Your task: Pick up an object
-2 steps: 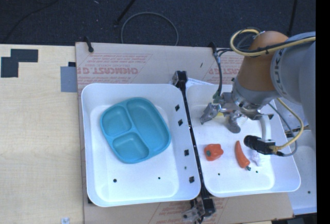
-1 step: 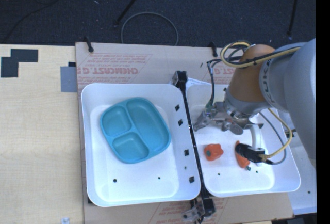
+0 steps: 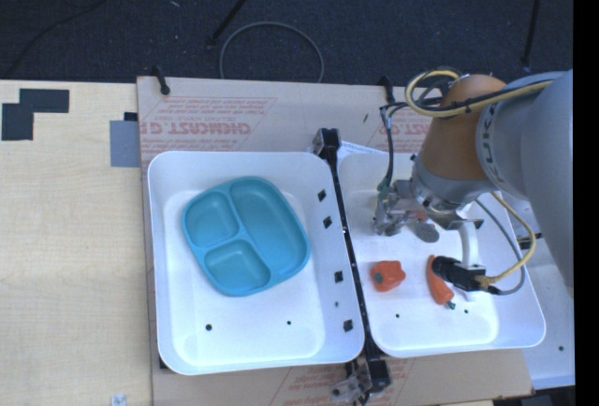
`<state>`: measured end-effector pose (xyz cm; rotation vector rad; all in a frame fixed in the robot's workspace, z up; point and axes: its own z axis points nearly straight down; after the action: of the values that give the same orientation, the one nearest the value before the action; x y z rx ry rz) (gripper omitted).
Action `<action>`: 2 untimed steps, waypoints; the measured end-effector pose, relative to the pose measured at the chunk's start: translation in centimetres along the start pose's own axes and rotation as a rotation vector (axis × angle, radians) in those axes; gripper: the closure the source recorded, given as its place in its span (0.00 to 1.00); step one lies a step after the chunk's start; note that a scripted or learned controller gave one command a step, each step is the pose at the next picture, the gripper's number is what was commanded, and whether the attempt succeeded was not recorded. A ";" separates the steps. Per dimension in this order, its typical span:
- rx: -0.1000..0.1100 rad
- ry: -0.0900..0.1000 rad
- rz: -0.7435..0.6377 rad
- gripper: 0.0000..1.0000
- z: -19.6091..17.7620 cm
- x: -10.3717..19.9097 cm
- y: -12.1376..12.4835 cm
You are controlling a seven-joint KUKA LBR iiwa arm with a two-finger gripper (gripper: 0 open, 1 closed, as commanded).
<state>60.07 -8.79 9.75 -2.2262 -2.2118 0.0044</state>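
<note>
Gripper (image 3: 401,219) low in right bin (image 3: 510,339), centre-right of frame, finger state cannot be told | orange pepper (image 3: 387,275) just below it | carrot (image 3: 438,281) lower right | blue divided plate (image 3: 245,234) in left bin (image 3: 187,348)

Dark carpet (image 3: 140,11), pale wooden bench (image 3: 65,254)

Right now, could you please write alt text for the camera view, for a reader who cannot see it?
The grey arm reaches from the right over the right bin, its gripper low near the bin's back, above a small red object and an orange object. The left bin holds a blue divided plate.
</note>
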 end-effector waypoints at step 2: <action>-0.006 -0.001 -0.007 1.00 -10.9 -0.7 0.3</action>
<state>60.36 -9.52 20.65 -2.2220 -2.2231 -0.0020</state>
